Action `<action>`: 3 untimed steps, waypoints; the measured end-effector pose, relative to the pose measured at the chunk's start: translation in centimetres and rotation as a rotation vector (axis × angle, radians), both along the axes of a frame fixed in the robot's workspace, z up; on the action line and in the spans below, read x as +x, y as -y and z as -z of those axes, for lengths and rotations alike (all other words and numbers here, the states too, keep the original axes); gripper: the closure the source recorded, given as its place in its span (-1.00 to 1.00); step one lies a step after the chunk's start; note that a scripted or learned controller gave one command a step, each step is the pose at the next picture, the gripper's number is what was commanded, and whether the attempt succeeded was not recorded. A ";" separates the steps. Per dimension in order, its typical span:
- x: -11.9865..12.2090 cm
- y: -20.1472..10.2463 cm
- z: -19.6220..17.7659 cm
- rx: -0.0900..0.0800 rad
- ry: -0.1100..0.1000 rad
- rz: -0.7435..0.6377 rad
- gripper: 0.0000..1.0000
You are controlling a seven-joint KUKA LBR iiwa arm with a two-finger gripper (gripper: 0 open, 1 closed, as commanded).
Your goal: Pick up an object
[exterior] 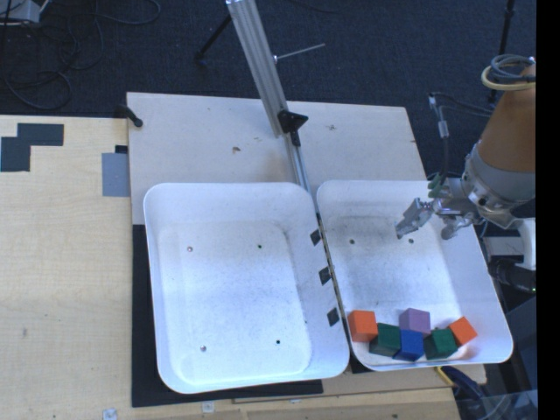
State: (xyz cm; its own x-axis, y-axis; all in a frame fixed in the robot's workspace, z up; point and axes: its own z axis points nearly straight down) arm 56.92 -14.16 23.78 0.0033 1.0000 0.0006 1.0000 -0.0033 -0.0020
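Note:
Several small blocks lie bunched along the near edge of the right bin (pixel 385 269): an orange block (pixel 363 325), a purple one (pixel 415 320), a dark green one (pixel 383 340), a blue one (pixel 409 345), a green one (pixel 441 342) and a second orange one (pixel 463 330). My gripper (pixel 428 228) hangs over the far right part of that bin, well behind the blocks. It is open, its two grey fingers spread with nothing between them.
The left bin (pixel 227 278) sits beside the right one, and black clips join their shared rim. A slanted aluminium rail (pixel 262 68) rises behind the bins. Cables and a stand crowd the bench's right side.

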 end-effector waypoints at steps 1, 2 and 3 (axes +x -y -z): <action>0.3 6.1 10.1 0.000 -0.008 0.001 -1.00; -2.5 4.4 14.8 -0.001 0.003 -0.003 -1.00; -4.8 1.1 14.5 -0.002 0.005 -0.004 -1.00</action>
State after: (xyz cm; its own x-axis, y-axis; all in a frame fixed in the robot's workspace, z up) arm 52.09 -15.26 9.24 -0.0007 1.0000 -0.0013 1.0000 0.0007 0.0029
